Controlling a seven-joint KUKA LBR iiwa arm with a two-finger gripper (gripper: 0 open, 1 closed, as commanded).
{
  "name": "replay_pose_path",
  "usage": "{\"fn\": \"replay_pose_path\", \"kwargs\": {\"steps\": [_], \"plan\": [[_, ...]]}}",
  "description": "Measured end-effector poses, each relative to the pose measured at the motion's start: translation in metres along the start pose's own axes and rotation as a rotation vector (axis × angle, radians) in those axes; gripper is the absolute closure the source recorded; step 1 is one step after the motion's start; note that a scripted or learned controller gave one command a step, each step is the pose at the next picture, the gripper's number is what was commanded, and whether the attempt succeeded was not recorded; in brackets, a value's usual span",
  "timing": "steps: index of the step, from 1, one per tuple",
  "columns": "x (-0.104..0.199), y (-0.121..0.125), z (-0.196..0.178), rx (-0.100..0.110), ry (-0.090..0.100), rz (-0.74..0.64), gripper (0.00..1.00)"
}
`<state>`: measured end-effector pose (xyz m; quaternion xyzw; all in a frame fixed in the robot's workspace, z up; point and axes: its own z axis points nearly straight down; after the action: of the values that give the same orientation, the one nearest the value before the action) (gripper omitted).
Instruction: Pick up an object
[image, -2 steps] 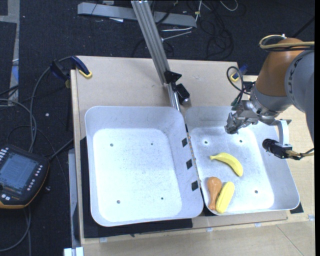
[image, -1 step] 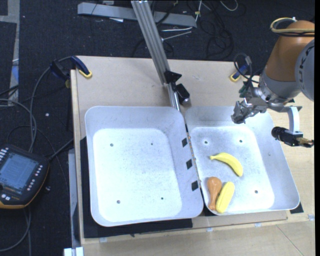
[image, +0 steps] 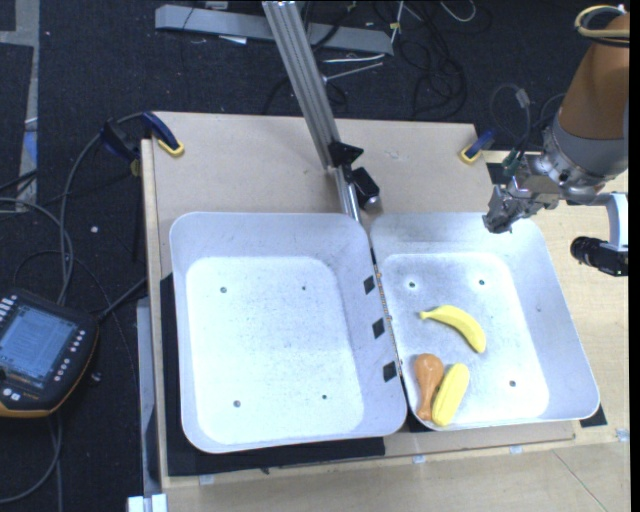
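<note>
A yellow banana (image: 456, 326) lies in the middle of the right bin (image: 530, 300). Near that bin's front edge an orange-brown drumstick-shaped toy (image: 427, 382) rests against a yellow corn-cob-shaped toy (image: 450, 393). My gripper (image: 499, 221) hangs over the right bin's far right corner, well behind the banana and apart from all three objects. Nothing shows between or under its tips.
The left bin (image: 270, 330) sits beside the right one, and their rims meet in the middle. A slanted metal pole (image: 318, 110) with a clamp rises behind the bins. A teach pendant (image: 35, 350) lies off the bench at the left. Yellow clamps mark the bench's far corners.
</note>
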<state>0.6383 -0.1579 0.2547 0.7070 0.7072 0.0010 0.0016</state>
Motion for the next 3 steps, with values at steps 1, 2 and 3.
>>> {"fn": "replay_pose_path", "kwargs": {"steps": [1,2,3], "plan": [[0.000,0.001,-0.036,0.000,0.000,0.000,1.00],[0.054,-0.015,-0.018,0.005,0.002,-0.004,1.00],[0.108,-0.029,-0.020,0.003,0.002,-0.005,1.00]]}}
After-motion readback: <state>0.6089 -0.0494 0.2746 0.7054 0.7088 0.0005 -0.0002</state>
